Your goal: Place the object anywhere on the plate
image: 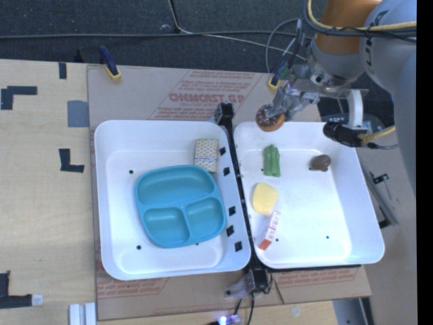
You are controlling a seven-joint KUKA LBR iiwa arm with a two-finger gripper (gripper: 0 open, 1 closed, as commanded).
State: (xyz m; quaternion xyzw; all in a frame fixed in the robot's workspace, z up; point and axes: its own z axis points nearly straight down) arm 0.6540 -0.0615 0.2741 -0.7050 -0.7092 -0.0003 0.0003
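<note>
The blue plate (180,205) lies in the left bin (108,181). In the right bin (352,202) lie a yellow piece (264,198), a green piece (271,160) and a brown lump (320,162). At its far-left corner, the hand (272,116) seems clamped on a small round brown object (270,119).

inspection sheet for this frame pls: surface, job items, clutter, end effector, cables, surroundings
Surface: two white bins, left bin and right bin, side by side on a cardboard sheet.
Job's things: blue sectioned plate in left bin, nothing on it; small brown round object at the end effector, over right bin's far rim.
Clutter: patterned block beside plate; green piece, yellow piece, brown lump, red-white packet in right bin.
End effector: above right bin's far edge; finger state unclear.
Cables: black cables behind bench; loops at the wrist.
Surroundings: wooden bench, clamps.
</note>
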